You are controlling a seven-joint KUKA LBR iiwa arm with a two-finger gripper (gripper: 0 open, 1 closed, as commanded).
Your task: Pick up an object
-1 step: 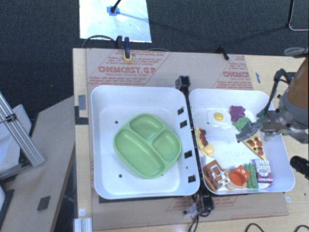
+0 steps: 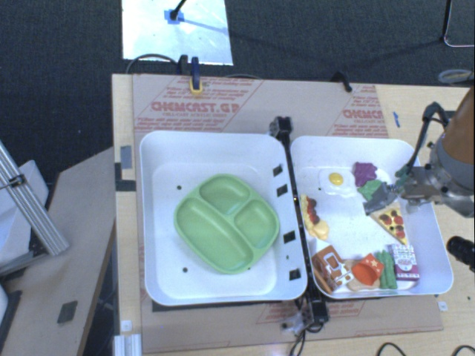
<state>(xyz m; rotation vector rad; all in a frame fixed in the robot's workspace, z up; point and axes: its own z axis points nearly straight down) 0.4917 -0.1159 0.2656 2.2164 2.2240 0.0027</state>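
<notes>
My end effector (image 2: 380, 197), whose opening I cannot tell, hangs above the pizza slice (image 2: 393, 222) in the right bin (image 2: 438, 273); crowded neighbours risk a glancing miss.

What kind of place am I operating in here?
Most likely a robotics lab test bench: two white bins on a protected board over dark carpet, toy food such as a pizza slice and fried egg, and a green divided plate.

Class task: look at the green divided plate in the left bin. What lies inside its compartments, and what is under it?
The green divided plate shows three bare compartments. It rests on the left bin; the floor beneath it is covered.
</notes>
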